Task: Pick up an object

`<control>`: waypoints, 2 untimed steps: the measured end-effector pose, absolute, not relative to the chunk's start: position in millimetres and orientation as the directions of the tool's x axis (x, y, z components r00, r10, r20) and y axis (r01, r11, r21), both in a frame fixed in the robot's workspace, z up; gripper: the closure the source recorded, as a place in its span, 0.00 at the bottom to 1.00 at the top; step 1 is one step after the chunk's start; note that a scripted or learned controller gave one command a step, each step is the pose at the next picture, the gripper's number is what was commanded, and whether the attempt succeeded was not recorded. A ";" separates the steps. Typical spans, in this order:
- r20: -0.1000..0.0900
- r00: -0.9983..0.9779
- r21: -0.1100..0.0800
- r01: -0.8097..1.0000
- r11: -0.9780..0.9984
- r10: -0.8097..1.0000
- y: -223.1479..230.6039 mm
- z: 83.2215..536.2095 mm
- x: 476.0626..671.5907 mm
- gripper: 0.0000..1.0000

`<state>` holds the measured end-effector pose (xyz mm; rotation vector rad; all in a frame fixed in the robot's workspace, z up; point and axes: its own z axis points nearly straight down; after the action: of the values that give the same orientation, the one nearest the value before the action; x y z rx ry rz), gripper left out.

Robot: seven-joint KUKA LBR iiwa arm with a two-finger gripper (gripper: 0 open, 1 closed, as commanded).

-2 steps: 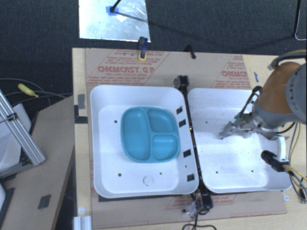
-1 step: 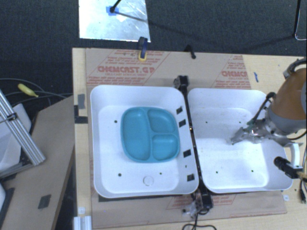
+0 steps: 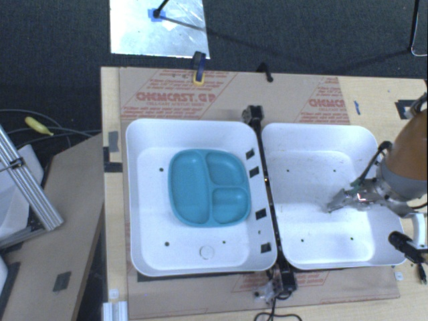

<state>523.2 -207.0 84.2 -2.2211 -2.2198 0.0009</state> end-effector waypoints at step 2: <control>-0.003 -0.005 0.010 1.000 0.005 1.000 -202.9 86.5 667.4 0.00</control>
<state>667.4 -202.9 86.5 -2.2217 -2.2339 -0.0071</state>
